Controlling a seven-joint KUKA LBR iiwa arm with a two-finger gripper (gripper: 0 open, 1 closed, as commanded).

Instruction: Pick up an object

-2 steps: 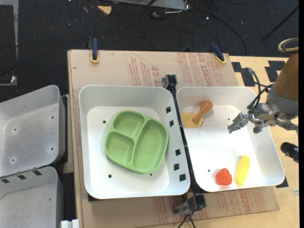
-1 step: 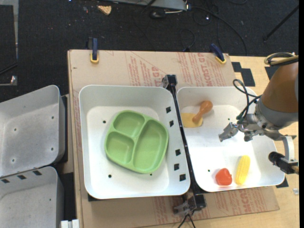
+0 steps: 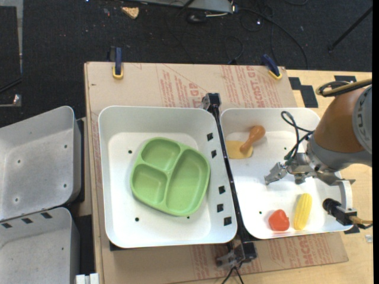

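Camera view. Left bin (image 3: 112,158): green tray (image 3: 170,175), lying flat at centre, well apart from the arm. Right bin (image 3: 260,120): wooden spoon (image 3: 246,142) near the back; corn (image 3: 302,210) and tomato (image 3: 279,220) side by side at the front. Gripper (image 3: 277,174): low over bare floor between spoon and corn, fingers apart, holding nothing. Corn lies nearest, the likely pick.

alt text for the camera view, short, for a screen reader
The gripper hangs over the right white bin, holding nothing, with a wooden spatula beyond it and a corn cob and a red-orange toy nearer the front edge. The left white bin holds a green divided plate.
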